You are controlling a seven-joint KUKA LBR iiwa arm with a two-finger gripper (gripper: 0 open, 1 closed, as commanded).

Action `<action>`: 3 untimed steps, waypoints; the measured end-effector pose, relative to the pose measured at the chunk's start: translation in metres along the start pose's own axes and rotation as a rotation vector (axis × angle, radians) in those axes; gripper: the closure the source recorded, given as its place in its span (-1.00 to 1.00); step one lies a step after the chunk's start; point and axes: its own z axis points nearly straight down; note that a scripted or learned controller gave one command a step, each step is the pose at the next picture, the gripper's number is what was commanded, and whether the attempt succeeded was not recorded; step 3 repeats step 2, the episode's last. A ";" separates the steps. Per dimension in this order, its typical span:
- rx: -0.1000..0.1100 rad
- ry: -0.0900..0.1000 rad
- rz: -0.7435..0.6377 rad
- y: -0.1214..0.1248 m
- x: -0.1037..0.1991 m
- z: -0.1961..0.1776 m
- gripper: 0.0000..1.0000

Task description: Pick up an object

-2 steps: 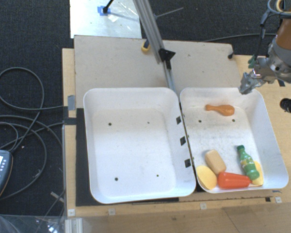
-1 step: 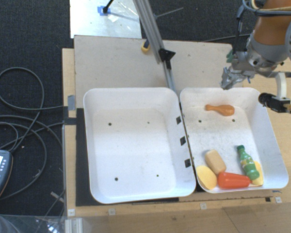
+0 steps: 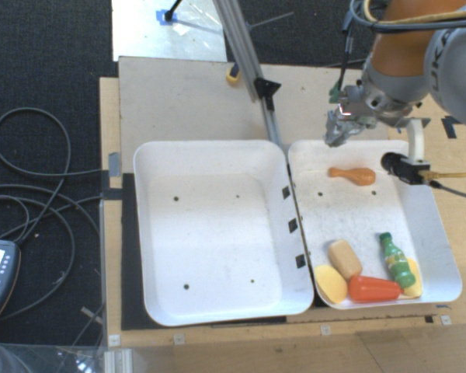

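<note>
Camera view: arm (image 3: 419,45) comes in from top right, orange band up high, grey wrist bent down w/ claw (image 3: 338,134) hanging over the far edge of the right bin (image 3: 443,239), near the divider between bins. Claw tips are small and blurred against the bin rim; can't tell how far apart they sit, and nothing is visible between them. Arm's upper part is cut off by the frame edge.

Objects all lie in the right bin: tan drumstick-shaped piece (image 3: 353,176) just below and right of the claw, apart from it. Near corner holds a cluster: beige block (image 3: 345,258), yellow round piece (image 3: 332,284), red-orange piece (image 3: 373,289), green bottle (image 3: 395,261), packed close, some touching. Left bin (image 3: 210,231) sits beside it on the tabletop (image 3: 179,99).
</note>
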 end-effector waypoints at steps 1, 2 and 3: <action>-0.001 -0.001 0.001 0.006 0.043 0.007 1.00; -0.002 0.000 0.000 0.009 0.099 0.003 1.00; -0.002 0.000 0.000 0.009 0.099 0.003 1.00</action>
